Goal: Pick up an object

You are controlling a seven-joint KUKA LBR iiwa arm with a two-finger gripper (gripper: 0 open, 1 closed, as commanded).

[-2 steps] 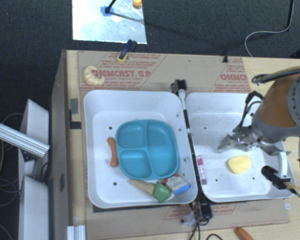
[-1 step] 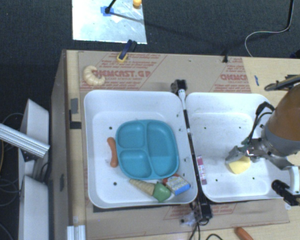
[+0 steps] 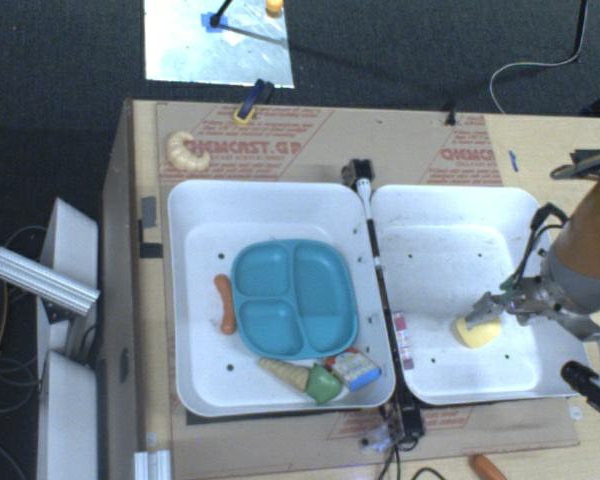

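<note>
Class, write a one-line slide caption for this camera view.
Gripper at a yellow object in the right bin; blue divided plate in the left bin.

camera view: fixed overhead | slanted down | both bins (image 3: 280, 193) framed | mid-range

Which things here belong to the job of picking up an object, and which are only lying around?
Job in hand:
- two-finger gripper, low in the right white bin
- pale yellow rounded object, right by the gripper

Lying about, in the left white bin:
- blue divided plastic plate
- orange sausage-shaped toy
- green block
- beige cone
</note>
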